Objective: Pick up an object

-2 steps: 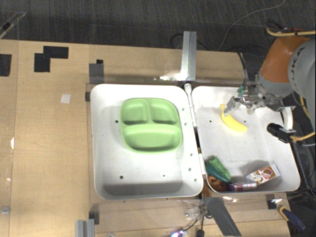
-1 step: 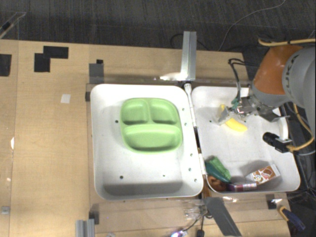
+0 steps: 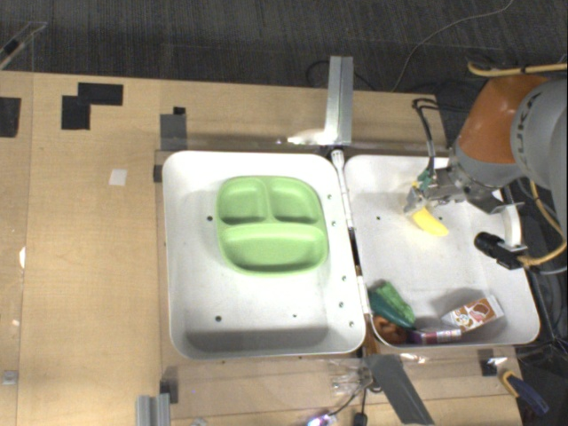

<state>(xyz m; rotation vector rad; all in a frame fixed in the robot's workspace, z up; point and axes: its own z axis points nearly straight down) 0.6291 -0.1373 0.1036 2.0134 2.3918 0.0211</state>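
Two white bins sit side by side on the bench. The left bin [image 3: 191,264] holds a green divided tray [image 3: 269,223], lying flat near its middle, three compartments up, nothing in them. The right bin [image 3: 390,247] holds a yellow block [image 3: 432,223] in its upper half, lying tilted on the floor of the bin. Along the bin's near edge lie a dark green item [image 3: 390,305], a brown rounded thing [image 3: 389,328] under it at the corner, a purple-tipped marker [image 3: 437,334], and a small red and white packet [image 3: 471,313], all close together and partly touching.

The gripper [image 3: 428,190] hangs over the right bin's upper part, just above and beside the yellow block; whether it touches the block is unclear, and the state of its fingers cannot be told. The arm [image 3: 519,140], grey with an orange band, comes in from the right. A metal post [image 3: 340,100] stands behind the seam between the bins. Cables trail by the wrist
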